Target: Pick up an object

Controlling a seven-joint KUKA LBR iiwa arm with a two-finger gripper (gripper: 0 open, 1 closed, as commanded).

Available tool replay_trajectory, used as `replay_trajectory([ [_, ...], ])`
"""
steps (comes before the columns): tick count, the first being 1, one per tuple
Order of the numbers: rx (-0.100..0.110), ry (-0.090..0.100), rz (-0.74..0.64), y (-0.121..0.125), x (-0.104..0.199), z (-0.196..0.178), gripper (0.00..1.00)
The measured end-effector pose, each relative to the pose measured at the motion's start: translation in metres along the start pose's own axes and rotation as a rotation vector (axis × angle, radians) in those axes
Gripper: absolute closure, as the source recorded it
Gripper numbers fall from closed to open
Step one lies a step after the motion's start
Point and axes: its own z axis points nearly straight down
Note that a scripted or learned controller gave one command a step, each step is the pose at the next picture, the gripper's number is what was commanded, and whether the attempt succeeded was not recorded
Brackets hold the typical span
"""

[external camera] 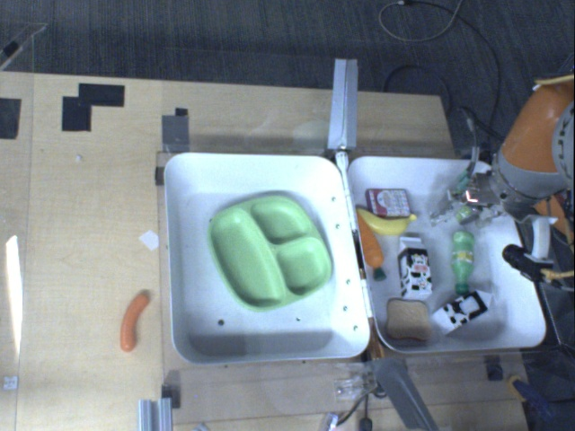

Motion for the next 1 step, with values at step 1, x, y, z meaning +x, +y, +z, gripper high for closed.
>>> replay_trajectory([
  [1,-0.007,-0.001,-0.002,0.0023,0.0009,-0.0125,1.00],
])
